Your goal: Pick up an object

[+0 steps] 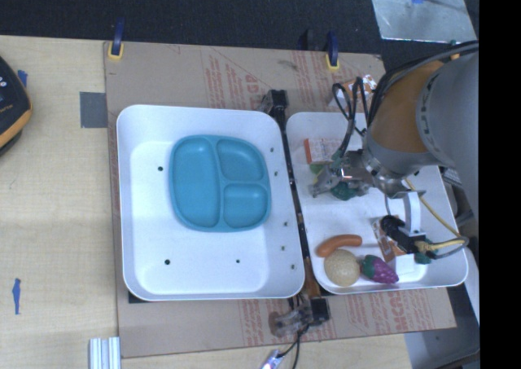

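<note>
Item: green toy (340, 188) in right bin (309, 127), likely light and rigid; you should pinch its midsection, gripper (334, 182) finger state indiscernible.

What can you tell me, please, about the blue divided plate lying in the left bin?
The blue divided plate looks like smooth moulded plastic, light turquoise, with rounded corners. Raised ridges split it into three compartments: a large one along its left side and two smaller ones on the right, one above the other. It lies flat and right way up, turned slightly askew, on the floor of the left white bin, nearer the far wall. All three compartments look bare.
</note>
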